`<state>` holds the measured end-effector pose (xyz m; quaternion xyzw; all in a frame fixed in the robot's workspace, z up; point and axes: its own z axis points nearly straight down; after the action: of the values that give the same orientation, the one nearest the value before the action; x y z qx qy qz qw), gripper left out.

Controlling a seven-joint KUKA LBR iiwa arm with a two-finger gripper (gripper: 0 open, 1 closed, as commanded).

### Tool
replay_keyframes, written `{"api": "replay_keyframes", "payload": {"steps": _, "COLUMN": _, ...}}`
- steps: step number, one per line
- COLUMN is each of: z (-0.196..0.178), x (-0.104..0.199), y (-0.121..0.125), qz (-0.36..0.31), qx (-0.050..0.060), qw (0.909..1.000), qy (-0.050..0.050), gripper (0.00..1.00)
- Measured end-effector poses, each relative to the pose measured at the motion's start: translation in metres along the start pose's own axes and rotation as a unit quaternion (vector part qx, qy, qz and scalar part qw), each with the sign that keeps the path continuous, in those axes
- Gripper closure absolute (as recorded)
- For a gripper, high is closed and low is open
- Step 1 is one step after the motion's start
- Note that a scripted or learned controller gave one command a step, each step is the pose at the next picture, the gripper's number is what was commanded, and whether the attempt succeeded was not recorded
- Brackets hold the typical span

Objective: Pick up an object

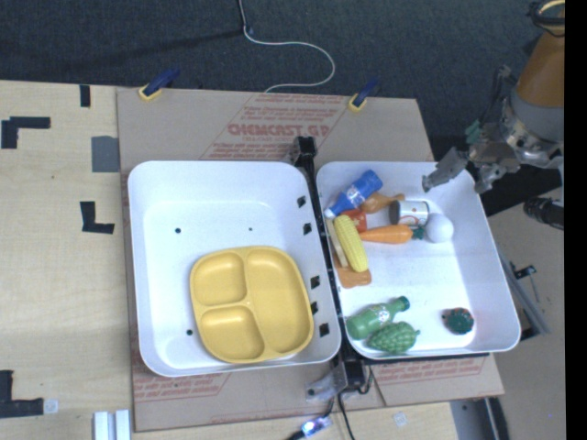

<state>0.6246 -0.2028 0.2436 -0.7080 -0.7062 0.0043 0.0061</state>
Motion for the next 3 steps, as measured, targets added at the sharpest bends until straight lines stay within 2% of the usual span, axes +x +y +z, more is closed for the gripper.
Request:
{"api": "replay_keyframes", "payload": {"steps": 1, "z": -0.009, "x": 0.001, "y": 0.002, "qz": -0.002, "qx": -0.007, "qw": 1.0, "qy": -0.001, "gripper": 0.0}}
{"api": "replay_keyframes", "payload": {"steps": 3, "z": 0.087, "x": -0.01, "y": 0.001, "qz": -0.002, "qx": -0.004, "qw": 1.0, "qy": -0.002, "gripper": 0.0}}
